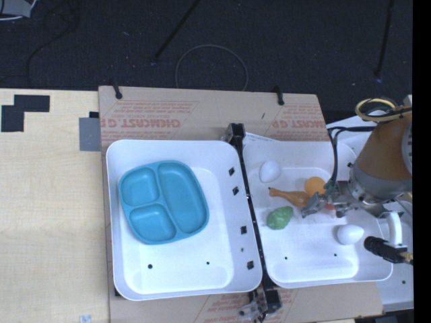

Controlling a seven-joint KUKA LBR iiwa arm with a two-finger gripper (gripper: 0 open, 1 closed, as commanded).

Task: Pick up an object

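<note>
right now the tool (316, 206) sits low in the right bin (296, 274), tips btwn the orange ball (314, 184) and green lump (280, 217), prob lining up a grab; can't tell if it's wide or narrow. blue divided plate (163, 202) fills left bin.

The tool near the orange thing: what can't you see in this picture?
- Tool: too small and dark in the camera view to tell if it grips anything.
- Orange thing: partly behind the tool; its shape is unclear.
- Arm: cut off by the right edge.
</note>
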